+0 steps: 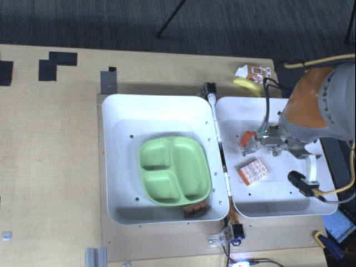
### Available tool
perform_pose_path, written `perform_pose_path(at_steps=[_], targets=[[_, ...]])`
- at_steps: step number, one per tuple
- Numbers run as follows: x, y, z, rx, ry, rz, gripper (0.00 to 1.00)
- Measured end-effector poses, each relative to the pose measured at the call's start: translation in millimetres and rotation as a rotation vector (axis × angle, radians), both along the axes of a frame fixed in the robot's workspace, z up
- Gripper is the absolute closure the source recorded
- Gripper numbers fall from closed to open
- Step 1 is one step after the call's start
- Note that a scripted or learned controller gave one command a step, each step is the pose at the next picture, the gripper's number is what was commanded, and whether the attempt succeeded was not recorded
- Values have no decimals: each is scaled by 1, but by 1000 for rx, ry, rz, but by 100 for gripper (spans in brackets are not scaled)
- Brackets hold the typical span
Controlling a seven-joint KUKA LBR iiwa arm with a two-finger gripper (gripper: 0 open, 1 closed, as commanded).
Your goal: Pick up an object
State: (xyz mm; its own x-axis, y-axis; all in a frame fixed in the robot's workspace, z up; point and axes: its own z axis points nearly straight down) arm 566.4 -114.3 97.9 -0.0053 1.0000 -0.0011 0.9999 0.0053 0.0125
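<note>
In the right bin (pixel 278 204), a small red-orange object (pixel 247 138) lies near the left wall. Just in front of it rests an orange and white packet (pixel 254 171). My gripper (pixel 259 142) hangs low over the right bin, right beside the red-orange object and touching or nearly touching its right side. The grey arm with its orange band (pixel 308 102) reaches in from the right and hides the bin's right part. In the left bin (pixel 119 149) sit a green divided plate (pixel 174 169) and a small brown object (pixel 195 209) by the front wall.
A yellow banana-like item (pixel 248 84) and a printed wrapper (pixel 255 72) lie on the bench behind the right bin. A black cable connector (pixel 300 182) hangs off the arm over the right bin's front. Black markers sit on the bench at far left.
</note>
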Motion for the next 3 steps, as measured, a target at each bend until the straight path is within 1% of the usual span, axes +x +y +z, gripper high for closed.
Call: perform_pose_path(at_steps=[1,2,3], targets=[[-77,23,-11,0,4,-4,0],[-75,23,0,0,-2,-2,100],[-47,98,87,3,9,0,100]])
